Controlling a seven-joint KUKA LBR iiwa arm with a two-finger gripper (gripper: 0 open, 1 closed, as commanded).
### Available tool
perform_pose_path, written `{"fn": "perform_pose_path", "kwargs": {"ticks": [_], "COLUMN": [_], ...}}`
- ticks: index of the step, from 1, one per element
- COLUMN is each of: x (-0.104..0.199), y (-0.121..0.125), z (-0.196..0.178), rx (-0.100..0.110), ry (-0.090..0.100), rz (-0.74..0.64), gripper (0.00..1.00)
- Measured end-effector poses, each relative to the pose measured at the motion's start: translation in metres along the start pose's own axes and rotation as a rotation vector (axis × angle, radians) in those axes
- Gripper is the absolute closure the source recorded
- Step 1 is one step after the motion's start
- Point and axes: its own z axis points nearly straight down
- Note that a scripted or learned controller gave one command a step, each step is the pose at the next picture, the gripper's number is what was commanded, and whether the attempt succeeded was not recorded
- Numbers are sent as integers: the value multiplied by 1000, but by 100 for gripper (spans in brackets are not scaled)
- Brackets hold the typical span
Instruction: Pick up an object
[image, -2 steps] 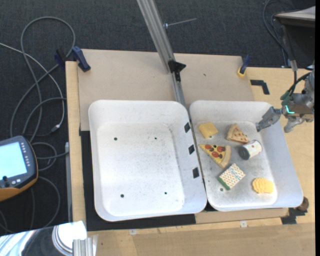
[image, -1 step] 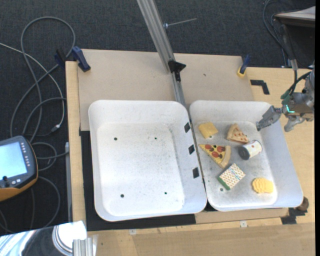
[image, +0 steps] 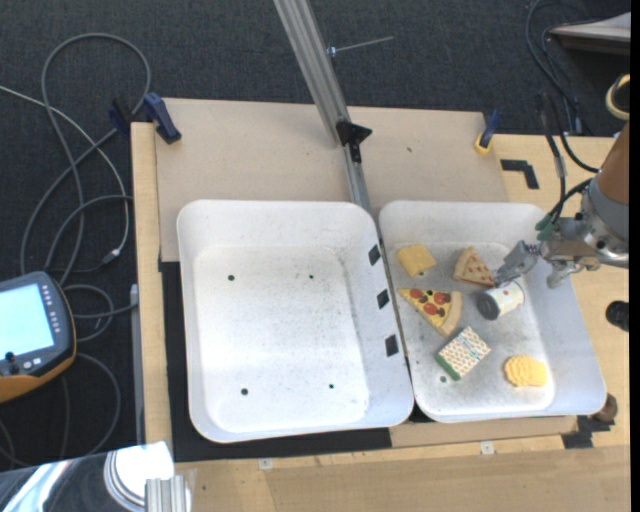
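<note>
In the right bin (image: 580, 330), white cylinder (image: 501, 300) lying aslant beside hand (image: 528, 262), grip state unclear.

Dark carpet floor (image: 60, 150), looping grey cables (image: 95, 215), wooden bench (image: 260, 150), handheld pendant (image: 30, 330).

Grey arm (image: 612, 195), orange band, metal wrist, black cables.

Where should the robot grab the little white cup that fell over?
Probably across its round sides, coming straight down from above. The white cup lies tipped on its side in the right bin, its dark open mouth pointing toward the pizza slice, so the curved wall faces up. The gripper sits just above it already. The toast wedge lies close by, so fingers need care there.
</note>
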Motion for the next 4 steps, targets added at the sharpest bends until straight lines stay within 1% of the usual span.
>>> {"fn": "perform_pose_path", "kwargs": {"ticks": [1, 2, 3, 4], "x": [-1, 2, 1, -4], "y": [5, 0, 2, 7], "z": [61, 124, 109, 46], "rx": [0, 1, -10, -17], "ry": [0, 1, -2, -7], "rz": [0, 0, 0, -2], "gripper": [0, 0, 100, 100]}}
